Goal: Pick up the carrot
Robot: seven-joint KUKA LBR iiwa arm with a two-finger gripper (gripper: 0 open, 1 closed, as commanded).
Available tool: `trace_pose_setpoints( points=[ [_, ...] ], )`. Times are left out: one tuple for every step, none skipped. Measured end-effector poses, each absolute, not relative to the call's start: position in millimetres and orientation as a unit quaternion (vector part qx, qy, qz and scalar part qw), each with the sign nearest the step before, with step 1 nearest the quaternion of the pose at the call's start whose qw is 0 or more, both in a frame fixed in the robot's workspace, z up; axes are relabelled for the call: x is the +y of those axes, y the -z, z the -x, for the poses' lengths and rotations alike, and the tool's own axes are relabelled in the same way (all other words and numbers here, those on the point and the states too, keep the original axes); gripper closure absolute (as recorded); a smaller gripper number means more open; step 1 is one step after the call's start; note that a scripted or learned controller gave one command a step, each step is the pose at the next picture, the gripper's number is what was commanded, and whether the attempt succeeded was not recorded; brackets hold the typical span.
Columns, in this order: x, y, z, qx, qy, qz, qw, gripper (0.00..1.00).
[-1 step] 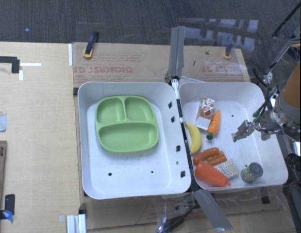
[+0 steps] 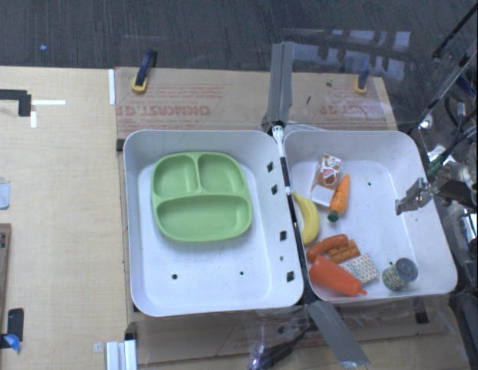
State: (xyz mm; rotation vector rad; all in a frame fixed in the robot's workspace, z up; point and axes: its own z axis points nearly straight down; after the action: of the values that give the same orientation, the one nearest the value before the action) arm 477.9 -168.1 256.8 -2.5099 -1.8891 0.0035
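From my seat at the remote station, the carrot (image 2: 341, 194) lay in the right bin (image 2: 378, 149), toward its upper left part, tilted with its orange body running up and to the right and its small green end (image 2: 332, 216) pointing down. It touched, or very nearly touched, a small carton (image 2: 328, 177) just to its left. Below it, well apart, sat a banana (image 2: 304, 216) along the bin's left wall, a pair of sausages (image 2: 331, 247), a red pepper (image 2: 334, 277), a cracker (image 2: 361, 268) and a small tin (image 2: 405, 269) near the lower right corner. The left bin (image 2: 200, 291) held a green divided plate (image 2: 200, 196).

The gripper (image 2: 409, 200) was at the right side of the frame, over the right wall of the right bin and clear of the carrot, with open floor between them. It was small and dark against the clutter there, so I could not tell how it was set, and nothing was visibly in it.

I judged the task as barely begun: the carrot rested on the bin floor, untouched. What remained was the whole of it, namely crossing left to the carrot, coming down over its body without catching the carton, closing and lifting.
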Motion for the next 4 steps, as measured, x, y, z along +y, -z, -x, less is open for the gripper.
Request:
trace_pose_setpoints(
  points=[
    [-141,-91,-543.1,-0.579,-0.001,0.815,0.001,0.0],
    [-142,-91,-586.1,-0.635,-0.0009,0.772,0.0,0.0],
    [-139,-85,-630.3,-0.729,-0.015,0.685,0.014,0.0],
    [-139,-96,-634.0,-0.729,-0.0109,0.685,0.005,1.0]
  ],
)
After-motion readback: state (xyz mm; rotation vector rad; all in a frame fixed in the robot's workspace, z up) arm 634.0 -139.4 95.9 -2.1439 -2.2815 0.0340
